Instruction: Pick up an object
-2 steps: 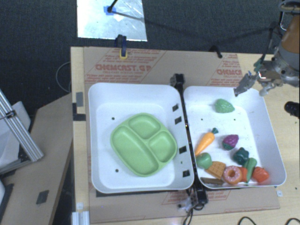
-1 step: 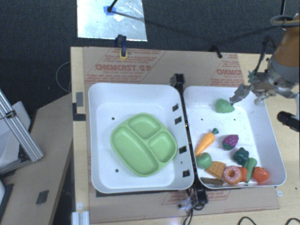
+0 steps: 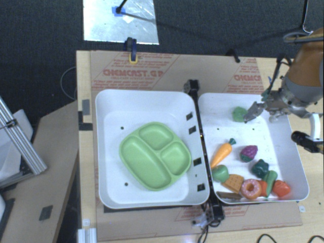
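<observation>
My gripper (image 3: 264, 115) hangs over the back of the right bin (image 3: 283, 135), open, with nothing between its fingers. One fingertip (image 3: 251, 114) sits just right of a small green toy (image 3: 239, 114) at the bin's back, close to it or touching it. Nearer the front lie an orange carrot (image 3: 221, 154), a purple berry (image 3: 248, 152), a dark green pepper (image 3: 260, 168), a round green piece (image 3: 220, 173), a waffle square (image 3: 234, 182), a pink donut (image 3: 250, 188) and a red tomato (image 3: 281, 188).
The left bin (image 3: 111, 135) holds a light green divided plate (image 3: 155, 156). A black divider with clips (image 3: 198, 135) runs between the bins. The arm (image 3: 304, 70) comes in from the upper right. A blue clamp (image 3: 132, 49) stands at the bench's back edge.
</observation>
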Robot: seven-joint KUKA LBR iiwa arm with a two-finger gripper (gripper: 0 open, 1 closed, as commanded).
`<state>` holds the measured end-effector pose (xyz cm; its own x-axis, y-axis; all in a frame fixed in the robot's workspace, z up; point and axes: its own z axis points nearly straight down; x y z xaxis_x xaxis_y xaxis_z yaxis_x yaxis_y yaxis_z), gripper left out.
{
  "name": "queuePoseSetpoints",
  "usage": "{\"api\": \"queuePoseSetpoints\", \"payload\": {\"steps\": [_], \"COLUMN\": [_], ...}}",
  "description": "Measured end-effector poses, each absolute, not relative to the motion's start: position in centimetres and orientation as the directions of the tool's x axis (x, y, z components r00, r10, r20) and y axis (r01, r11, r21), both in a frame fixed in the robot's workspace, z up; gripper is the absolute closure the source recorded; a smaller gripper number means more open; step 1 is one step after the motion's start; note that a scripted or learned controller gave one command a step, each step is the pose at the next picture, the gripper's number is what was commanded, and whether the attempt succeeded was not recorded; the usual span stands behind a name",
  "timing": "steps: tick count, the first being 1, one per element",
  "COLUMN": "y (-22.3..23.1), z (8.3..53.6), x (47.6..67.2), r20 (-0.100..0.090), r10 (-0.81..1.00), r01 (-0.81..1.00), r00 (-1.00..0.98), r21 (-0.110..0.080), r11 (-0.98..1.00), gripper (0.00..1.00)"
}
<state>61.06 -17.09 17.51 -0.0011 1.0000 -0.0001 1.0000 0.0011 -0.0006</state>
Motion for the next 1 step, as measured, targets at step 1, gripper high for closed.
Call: {"api": "queuePoseSetpoints", "payload": {"steps": [1], "y": [-17.76], "z": [13.17], "x": [61.53], "r20": [-0.001], "r10": [1.000], "r01": [1.000], "r00": [-0.001], "r21": [0.001], "r11": [0.001], "gripper": [0.00]}}
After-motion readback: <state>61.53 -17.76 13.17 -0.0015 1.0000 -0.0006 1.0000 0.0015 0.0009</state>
